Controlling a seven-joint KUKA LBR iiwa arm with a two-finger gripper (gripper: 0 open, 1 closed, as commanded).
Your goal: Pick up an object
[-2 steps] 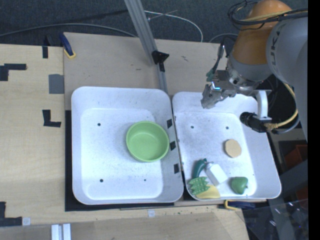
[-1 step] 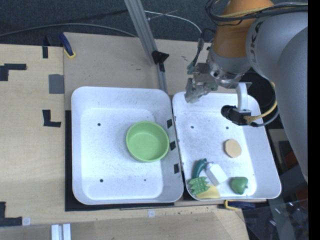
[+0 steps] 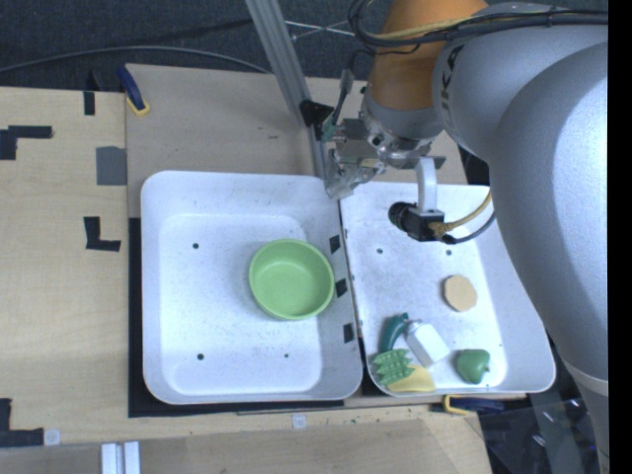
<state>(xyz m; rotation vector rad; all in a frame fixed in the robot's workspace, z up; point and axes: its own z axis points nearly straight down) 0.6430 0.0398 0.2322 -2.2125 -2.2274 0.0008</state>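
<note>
From my seat I see a green bowl point(image 3: 291, 279) in the left bin point(image 3: 168, 265). The claw point(image 3: 348, 174) hangs over the bins' shared far edge; its opening I cannot tell. In the right bin point(image 3: 513, 314) lie a green brush point(image 3: 393, 355), white block point(image 3: 428, 344), tan disc point(image 3: 459, 292) and green lump point(image 3: 473, 364).

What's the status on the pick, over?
Gripper up at the far rim between the bins, nothing visible in it. Tan disc and small items lie in right bin; green bowl in left bin. No obstruction seen.
</note>
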